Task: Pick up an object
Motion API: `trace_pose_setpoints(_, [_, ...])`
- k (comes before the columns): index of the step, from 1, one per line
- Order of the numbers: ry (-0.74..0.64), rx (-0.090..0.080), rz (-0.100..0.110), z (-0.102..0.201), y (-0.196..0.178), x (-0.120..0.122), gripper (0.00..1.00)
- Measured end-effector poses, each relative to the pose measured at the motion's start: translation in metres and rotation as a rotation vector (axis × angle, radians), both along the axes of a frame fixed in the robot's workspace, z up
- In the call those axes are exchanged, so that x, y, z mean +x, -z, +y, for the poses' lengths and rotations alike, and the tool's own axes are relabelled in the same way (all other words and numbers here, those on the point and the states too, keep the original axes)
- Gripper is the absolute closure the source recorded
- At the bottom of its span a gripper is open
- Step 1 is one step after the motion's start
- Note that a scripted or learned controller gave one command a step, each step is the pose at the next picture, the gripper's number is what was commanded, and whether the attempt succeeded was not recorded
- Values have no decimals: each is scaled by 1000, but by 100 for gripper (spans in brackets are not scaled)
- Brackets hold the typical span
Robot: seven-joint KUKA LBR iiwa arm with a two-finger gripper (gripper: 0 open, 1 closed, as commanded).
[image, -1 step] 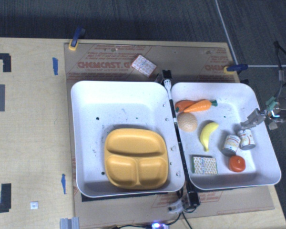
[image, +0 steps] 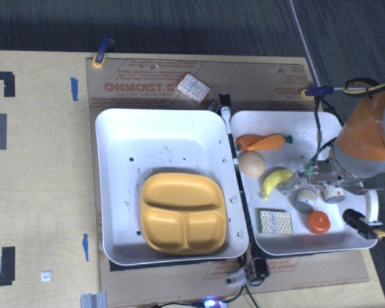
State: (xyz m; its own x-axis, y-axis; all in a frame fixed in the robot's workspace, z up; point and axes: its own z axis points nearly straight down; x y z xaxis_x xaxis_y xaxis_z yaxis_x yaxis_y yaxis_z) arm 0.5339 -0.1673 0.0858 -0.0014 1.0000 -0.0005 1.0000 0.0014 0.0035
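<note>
- Yellow compartment tray [image: 183, 213] sits in left bin [image: 115, 133], nearest the lens, well apart from the action.
- Gripper [image: 306, 186] low in right bin [image: 289, 246] between banana [image: 275, 181] and orange round fruit [image: 318, 221]; finger state cannot be told.
- Carrot [image: 264, 142] and beige ball [image: 251, 164] just beside.
- Risk: crowding; closing may nudge the banana or catch nothing.

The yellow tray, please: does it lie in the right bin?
No, the yellow tray lies in the left bin.

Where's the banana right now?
The banana lies in the right bin, just right of the beige ball and below the carrot.
</note>
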Motion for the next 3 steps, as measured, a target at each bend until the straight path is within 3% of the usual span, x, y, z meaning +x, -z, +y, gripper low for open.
trace_pose_setpoints(1, [2, -2, -5, -1, -11, 1, 100])
trace_pose_setpoints(2, [5, -12, -7, 63, -3, 80, 100])
trace_pose_setpoints(3, [9, -25, -11, 55, -5, 80, 0])
